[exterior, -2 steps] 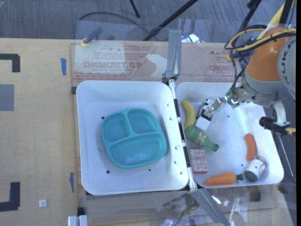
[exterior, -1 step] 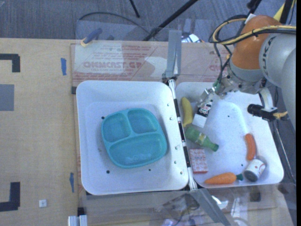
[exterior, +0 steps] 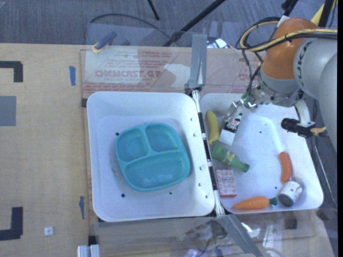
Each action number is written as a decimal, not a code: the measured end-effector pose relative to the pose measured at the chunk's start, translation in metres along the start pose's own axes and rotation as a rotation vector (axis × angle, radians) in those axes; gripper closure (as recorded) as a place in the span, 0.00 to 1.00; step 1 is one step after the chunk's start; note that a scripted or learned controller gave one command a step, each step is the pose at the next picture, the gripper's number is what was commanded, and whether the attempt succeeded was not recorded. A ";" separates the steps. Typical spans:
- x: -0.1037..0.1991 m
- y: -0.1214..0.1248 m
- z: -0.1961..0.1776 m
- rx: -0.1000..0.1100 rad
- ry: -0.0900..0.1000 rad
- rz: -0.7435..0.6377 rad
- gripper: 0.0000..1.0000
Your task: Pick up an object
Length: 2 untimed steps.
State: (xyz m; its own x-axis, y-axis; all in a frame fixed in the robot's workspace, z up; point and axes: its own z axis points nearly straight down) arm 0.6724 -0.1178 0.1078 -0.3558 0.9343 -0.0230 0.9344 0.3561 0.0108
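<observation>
In the right bin [exterior: 316, 197], a carrot [exterior: 251, 202] lies along the near edge, a green bottle [exterior: 229, 158] and a banana [exterior: 213, 126] by the left wall; my claw [exterior: 234, 118] hangs over the far left corner, grip impossible to tell
</observation>
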 end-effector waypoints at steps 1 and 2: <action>0.000 0.000 0.000 0.001 0.000 -0.018 0.00; -0.001 0.000 0.000 0.000 0.002 -0.009 0.00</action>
State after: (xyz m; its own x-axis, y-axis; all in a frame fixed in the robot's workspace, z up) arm 0.6725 -0.1185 0.1076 -0.3642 0.9311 -0.0209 0.9312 0.3645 0.0107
